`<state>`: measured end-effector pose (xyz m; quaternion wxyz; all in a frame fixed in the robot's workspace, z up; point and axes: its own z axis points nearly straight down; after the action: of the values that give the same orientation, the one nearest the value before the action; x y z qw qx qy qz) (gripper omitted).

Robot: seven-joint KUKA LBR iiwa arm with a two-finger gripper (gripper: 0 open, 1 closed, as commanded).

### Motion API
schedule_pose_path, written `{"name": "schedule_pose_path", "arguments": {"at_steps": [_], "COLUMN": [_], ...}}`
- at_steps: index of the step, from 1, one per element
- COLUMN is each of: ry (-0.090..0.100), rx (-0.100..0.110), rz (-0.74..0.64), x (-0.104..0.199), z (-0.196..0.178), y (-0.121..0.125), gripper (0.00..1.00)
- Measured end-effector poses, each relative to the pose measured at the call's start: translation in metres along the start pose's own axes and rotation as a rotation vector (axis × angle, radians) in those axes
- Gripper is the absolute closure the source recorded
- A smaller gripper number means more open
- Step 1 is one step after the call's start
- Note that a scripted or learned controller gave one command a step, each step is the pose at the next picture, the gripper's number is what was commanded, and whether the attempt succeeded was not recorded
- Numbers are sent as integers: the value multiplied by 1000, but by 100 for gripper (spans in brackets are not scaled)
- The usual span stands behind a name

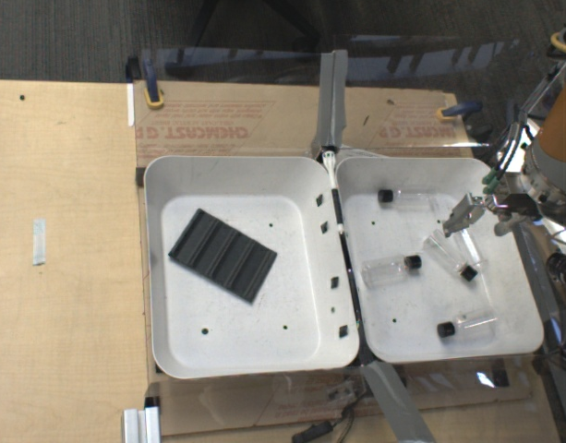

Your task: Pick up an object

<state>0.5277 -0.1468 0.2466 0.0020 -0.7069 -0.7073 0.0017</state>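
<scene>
Where the grey arm comes in from the right, you see its end effector (463, 214) hanging over the upper right part of the right shallow white plastic bin (504, 340), its thin metal fingers pointing down and left; whether they are parted or closed you cannot tell, and nothing shows between them.

In that right bin lie four clear plastic vials with black caps, nearly see-through against the white floor. One vial (400, 195) sits near the bin's top rim, left of the end effector. A second vial (456, 255) lies tilted just below the end effector. A third vial (390, 269) lies flat toward the bin's left wall. The fourth vial (465, 324) lies near the bottom rim.

Left of the right bin, touching along the shared edge, the left white plastic bin (158, 275) has a speckled, smooth floor. On it rests a dark grey ribbed rectangular panel (222, 255), turned at a slant.

The bins stand on brown printed cardboard (227, 127) over the pale wooden table (61, 201).
</scene>
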Motion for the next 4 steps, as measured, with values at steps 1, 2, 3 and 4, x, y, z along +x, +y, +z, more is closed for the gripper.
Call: {"name": "schedule_pose_path", "arguments": {"at_steps": [1,2,3,4], "ry": [0,0,-1,-1], "rx": [-3,-3,-5,-4], "rz": [-38,-66,-110,-289], "x": [3,-7,34,18], "z": [129,156,151,155], "y": [33,-40,80,17], "gripper": [0,0,0,0]}}
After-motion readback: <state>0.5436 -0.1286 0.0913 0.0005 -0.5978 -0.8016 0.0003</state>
